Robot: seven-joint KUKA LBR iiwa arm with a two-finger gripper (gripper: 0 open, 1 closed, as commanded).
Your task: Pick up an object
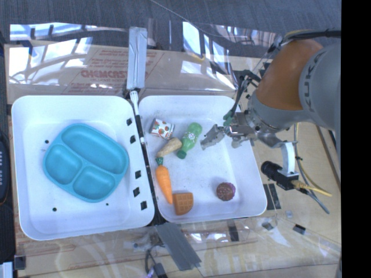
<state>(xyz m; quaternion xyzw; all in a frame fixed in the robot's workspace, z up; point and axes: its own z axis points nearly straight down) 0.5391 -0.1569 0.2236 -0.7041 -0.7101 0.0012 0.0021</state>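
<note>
On the desk [69, 74] sit two white bins. The right bin [246, 181] holds a carrot [164, 182] lying lengthwise, leafy end toward the far side, tip pointing near. A green bottle [190, 138] tilts beside it. The tool [213, 136] hovers over this bin, open and holding nothing.

- I see two bins side by side on the bench [69, 77]; the left bin [23, 213] holds a divided plate [86, 162].
- In the right bin [246, 204], a small carton [162, 128] lies at the back left, a bottle [189, 139] just right of it, a parsnip [168, 148] touching the bottle's near end.
- A carrot [164, 181] lies nearer me, a waffle [182, 202] at its tip, a round fruit [225, 191] well right.
- My pincer [212, 136] hovers right of the bottle.
</note>
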